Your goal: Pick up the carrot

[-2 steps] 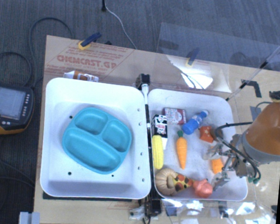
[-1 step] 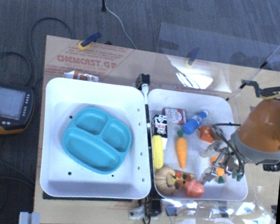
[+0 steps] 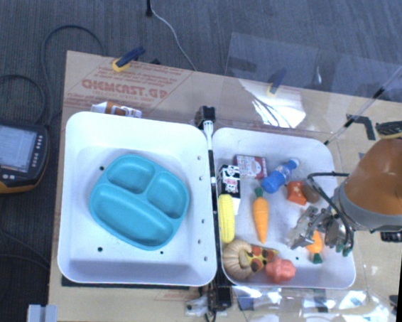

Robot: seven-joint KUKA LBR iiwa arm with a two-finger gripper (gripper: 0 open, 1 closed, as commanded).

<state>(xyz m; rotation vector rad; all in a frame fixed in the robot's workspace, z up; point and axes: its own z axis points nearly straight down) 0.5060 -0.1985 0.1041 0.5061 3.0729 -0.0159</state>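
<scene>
the carrot lies near the middle of the right bin, tip toward 6 o'clock, just beside the corn cob at its 9 o'clock. the end effector hangs low at the carrot's 3 o'clock, apart from it; how wide it stands i cannot tell. the blue divided plate sits in the left bin.

Two white bins on a tan board printed with reddish lettering. Left bin: turquoise divided plate. Right bin: orange carrot with green top; yellow corn cob; black-and-white cow-patterned carton; red-and-white packet; blue bottle; beige-brown bread-like piece; pinkish-red item. Arm: orange band above grey wrist. Floor: dark grey carpet.
</scene>
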